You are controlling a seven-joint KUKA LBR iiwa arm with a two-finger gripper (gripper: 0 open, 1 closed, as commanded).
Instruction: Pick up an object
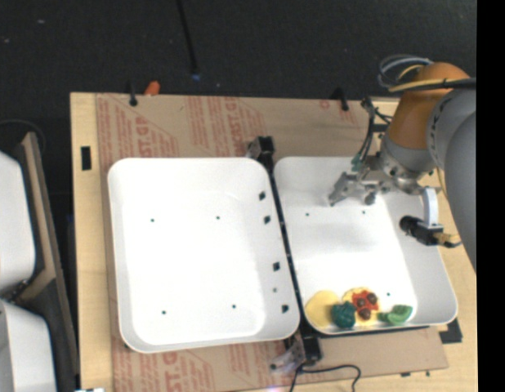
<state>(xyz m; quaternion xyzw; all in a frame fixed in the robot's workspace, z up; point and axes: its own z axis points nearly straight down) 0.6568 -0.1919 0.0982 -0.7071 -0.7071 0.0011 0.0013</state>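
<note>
Although the grey KUKA arm with its orange band (422, 113) reaches in from the right, most of it is cut off at that edge, and its two-finger gripper (354, 188) hangs over the far part of the right shallow white plastic bin (342, 243), its fingers spread apart with nothing between them. A small cluster of objects lies against that bin's near wall: a pale yellow rounded piece (322, 307), a teal lumpy object (343, 316) touching it, a red piece with dark spots (364, 300) just beside, and a green object (397, 313) to the right (their exact shapes are too small and blurred to make out). All 4 sit well apart from the gripper. The left shallow white plastic bin (195, 251) shows a few dark dots on its floor. Both bins rest on a brown cardboard sheet (187, 129) printed with red lettering that is too faint and skewed to read. A dark cable (185, 31) crosses the black floor beyond the bench.
</note>
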